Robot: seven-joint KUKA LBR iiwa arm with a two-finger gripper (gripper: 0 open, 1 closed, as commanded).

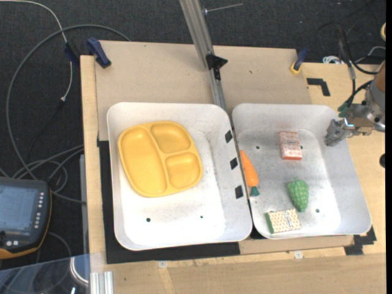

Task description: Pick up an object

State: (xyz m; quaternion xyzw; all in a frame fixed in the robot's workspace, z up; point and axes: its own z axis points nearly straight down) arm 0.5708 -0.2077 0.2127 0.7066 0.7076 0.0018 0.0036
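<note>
Gripper (335, 133) hangs over the right bin's (343, 170) edge, holding nothing, near the pink box (290, 145), probably to reach it; its opening is unclear.

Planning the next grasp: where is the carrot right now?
The carrot lies in the right bin, along its left wall, with the green toy to its right.
</note>
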